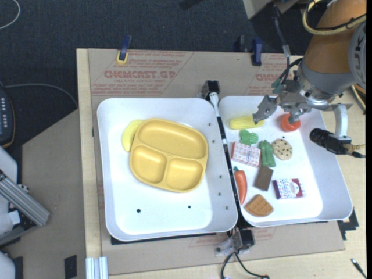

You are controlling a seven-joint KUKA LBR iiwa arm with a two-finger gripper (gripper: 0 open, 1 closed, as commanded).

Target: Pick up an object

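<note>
Toy food items lie scattered in the right bin [334, 173], and the one nearest the gripper [268, 110] is a yellow corn-like piece [242, 122], long and lying flat near the bin's upper left corner. The gripper hangs just above and to the right of this piece; one grey finger [263, 110] slants down toward its right end, seemingly touching or almost touching it. Whether the jaws are spread or closed cannot be told from this angle, and nothing is seen between them.

Just right of the gripper sits a red-orange tomato-like piece [290, 122], partly hidden by the wrist. Below the corn piece lie a green leafy piece [249, 136], a pink-and-white packet [245, 154], a green pickle-like piece [267, 153] and a round cookie [282, 149]. Lower still are an orange carrot [240, 184] along the bin's left wall, a brown bar [264, 178], a red-and-white packet [289, 188] and a tan waffle-like piece [258, 206].

The left bin [116, 173] holds a yellow divided tray [168, 154], with a yellow banana-like piece [129, 134] touching its upper left edge. Both bins rest on a brown cardboard sheet [151, 74].
</note>
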